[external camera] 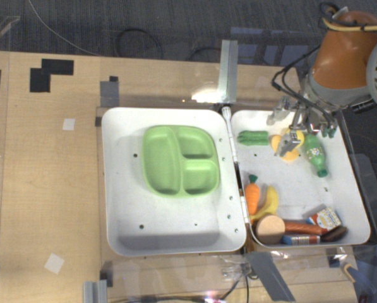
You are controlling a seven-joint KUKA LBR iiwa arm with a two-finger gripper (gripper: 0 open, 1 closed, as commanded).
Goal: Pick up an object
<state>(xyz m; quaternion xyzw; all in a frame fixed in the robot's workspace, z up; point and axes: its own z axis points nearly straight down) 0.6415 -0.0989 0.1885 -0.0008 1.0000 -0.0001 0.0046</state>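
Your claw [293, 137] hovered in the upper right of the frame, over the right bin [359, 194], just above a yellow piece [288, 149] beside the green bottle [314, 154]; its grip I cannot tell.

Even, fairly bright overhead light covers the bench [43, 188], with a hot glare spot on the wood just behind the left bin [122, 232]. Soft shadow pools along that bin's near wall and beneath the green tray [179, 160]. Detail is slightly soft and grainy throughout, and the dark floor beyond the bench is dim.
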